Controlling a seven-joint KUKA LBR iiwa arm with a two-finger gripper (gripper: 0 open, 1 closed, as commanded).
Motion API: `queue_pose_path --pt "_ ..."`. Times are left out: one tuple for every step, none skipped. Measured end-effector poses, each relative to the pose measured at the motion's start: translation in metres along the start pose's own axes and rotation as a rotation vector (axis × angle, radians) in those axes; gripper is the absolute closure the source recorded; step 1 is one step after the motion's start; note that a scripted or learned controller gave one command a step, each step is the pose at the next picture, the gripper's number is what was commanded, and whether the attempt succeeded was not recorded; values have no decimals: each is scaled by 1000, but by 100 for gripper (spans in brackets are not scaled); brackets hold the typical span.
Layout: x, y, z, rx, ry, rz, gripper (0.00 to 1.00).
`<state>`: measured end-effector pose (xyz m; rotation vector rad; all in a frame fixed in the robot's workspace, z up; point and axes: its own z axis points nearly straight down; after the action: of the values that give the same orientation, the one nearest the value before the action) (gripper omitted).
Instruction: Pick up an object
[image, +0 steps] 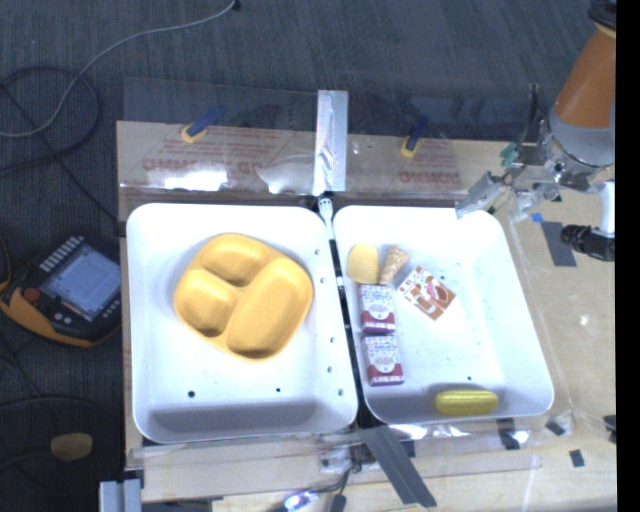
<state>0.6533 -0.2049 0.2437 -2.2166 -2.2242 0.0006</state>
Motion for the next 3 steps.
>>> queue_pose_path --pt "87 -17 143 1 -3 203 0" --pt "97 -33 99 0 -2 -81 0" --pt "69 -48 145 -25 -1 -120 0"
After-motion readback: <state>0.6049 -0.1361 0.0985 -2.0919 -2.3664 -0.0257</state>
